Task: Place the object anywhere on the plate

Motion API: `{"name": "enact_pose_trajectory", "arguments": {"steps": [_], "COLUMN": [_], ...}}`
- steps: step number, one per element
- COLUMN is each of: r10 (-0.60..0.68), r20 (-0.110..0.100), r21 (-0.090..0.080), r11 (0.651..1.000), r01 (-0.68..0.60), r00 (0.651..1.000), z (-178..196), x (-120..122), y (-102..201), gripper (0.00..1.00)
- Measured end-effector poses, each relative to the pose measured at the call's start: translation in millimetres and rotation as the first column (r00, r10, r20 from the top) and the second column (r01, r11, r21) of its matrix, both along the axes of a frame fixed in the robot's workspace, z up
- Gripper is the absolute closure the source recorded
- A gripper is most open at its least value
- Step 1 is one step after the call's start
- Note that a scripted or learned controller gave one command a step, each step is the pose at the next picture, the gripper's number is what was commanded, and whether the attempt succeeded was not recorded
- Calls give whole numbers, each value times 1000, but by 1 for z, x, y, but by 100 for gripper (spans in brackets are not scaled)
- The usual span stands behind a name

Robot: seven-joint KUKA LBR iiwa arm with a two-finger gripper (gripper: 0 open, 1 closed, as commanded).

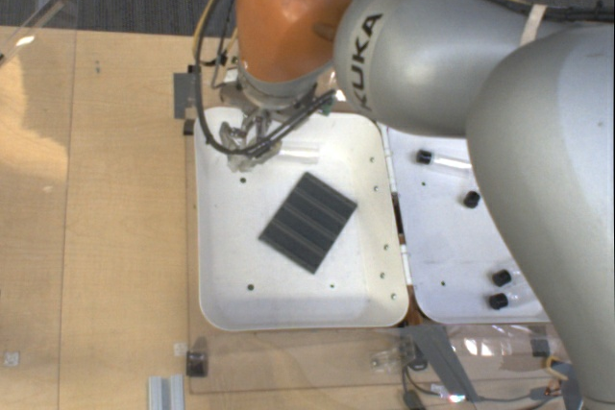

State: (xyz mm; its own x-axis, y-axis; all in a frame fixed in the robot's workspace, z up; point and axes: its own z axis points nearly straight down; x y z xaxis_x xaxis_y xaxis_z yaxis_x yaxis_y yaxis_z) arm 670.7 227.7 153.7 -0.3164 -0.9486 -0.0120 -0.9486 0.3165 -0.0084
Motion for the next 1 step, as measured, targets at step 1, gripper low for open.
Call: {"name": "enact_pose_trajectory", "arguments": {"steps": [1], "r10": [268], "r20": [-2], "r21": [-3], "r11": [963], "r01": [-268], "r00": [963], "z": [-53], "x": [-1], "y": [2], "gripper": [100]}}
